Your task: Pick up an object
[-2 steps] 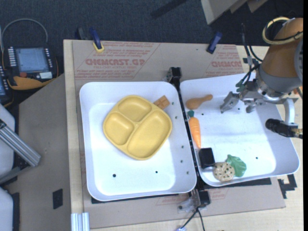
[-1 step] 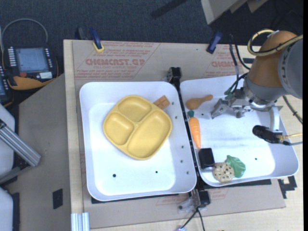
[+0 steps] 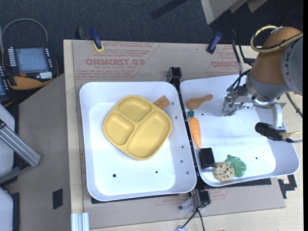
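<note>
My gripper (image 3: 231, 108) hangs over the upper middle of the right bin (image 3: 284, 165), with nothing visibly in it. A tan drumstick (image 3: 198, 101) lies just to its left, apart from it. Below that, an orange carrot (image 3: 194, 131) lies along the bin's left wall. Near the front edge are a black block (image 3: 207, 157), a speckled cookie (image 3: 223, 172) and a green leafy piece (image 3: 237, 165), the last two touching.
The left bin (image 3: 96, 177) holds a yellow divided plate (image 3: 137, 127) with a small brown block (image 3: 161, 102) at its upper right rim. The arm's grey and orange wrist (image 3: 272, 64) looms over the right bin's back right corner.
</note>
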You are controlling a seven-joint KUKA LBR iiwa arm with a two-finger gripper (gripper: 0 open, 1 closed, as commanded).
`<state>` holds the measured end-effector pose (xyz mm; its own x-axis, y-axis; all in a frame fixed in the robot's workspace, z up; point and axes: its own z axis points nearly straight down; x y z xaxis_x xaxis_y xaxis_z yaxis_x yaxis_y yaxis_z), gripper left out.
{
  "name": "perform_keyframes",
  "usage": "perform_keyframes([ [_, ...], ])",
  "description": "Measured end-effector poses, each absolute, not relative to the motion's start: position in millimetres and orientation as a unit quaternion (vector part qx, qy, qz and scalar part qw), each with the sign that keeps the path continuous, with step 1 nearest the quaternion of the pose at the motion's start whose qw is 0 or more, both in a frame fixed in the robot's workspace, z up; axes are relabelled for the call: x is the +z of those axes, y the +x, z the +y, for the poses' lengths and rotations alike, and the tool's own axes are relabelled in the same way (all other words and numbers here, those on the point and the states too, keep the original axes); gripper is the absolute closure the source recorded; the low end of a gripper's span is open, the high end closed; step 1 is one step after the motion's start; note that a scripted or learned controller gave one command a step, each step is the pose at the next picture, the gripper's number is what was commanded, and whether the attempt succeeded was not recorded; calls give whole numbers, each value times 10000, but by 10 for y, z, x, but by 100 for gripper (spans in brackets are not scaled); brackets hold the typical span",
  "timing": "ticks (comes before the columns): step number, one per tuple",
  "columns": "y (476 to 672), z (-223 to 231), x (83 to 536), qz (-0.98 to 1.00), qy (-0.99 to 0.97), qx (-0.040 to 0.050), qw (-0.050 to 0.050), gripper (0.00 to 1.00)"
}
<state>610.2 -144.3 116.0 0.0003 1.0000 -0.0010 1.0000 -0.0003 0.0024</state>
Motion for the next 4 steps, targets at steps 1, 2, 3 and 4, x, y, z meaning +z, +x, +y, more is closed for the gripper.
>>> perform_keyframes([
  [1,6132,-1438,1592,7074,7068,14,29,100],
  [2,6204,-1424,2208,7076,7066,16,31,100],
  [3,6217,-1426,2748,7077,7065,19,37,100],
  [4,6171,-828,2602,7093,7049,-1,-19,100],
])
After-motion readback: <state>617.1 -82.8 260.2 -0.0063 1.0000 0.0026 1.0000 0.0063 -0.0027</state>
